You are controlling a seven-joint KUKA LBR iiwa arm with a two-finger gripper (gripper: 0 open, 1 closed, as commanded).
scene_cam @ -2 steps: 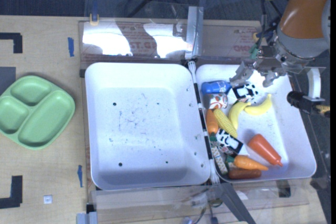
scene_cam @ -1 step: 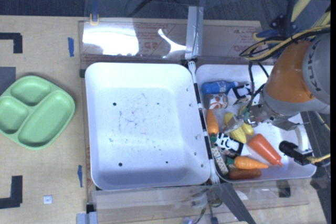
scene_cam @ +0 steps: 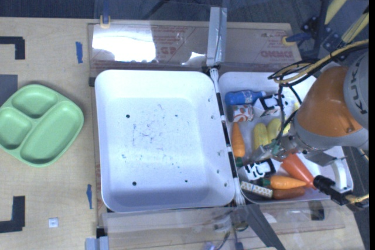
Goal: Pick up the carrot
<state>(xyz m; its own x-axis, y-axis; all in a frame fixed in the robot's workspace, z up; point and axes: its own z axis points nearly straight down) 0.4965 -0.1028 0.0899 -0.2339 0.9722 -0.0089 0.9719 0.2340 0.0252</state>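
Item: carrot (scene_cam: pixel 280 182), toy, lying on its side at the near edge of the right bin (scene_cam: pixel 345 178), tip toward a black-and-white patterned block (scene_cam: pixel 258 170). A second orange, carrot-like piece (scene_cam: pixel 238 141) lies farther back by the bin's left wall, beside a yellow corn cob (scene_cam: pixel 261 135); a blue packet (scene_cam: pixel 242 98) sits at the far end. We judge the carrot light, stiff, smooth and apt to roll; we would grip across its thick middle. Claw (scene_cam: pixel 279 148): low among the toys, its state we cannot tell. Left bin (scene_cam: pixel 105 126) and green divided plate (scene_cam: pixel 41 124) rest on the tabletop (scene_cam: pixel 53 202).
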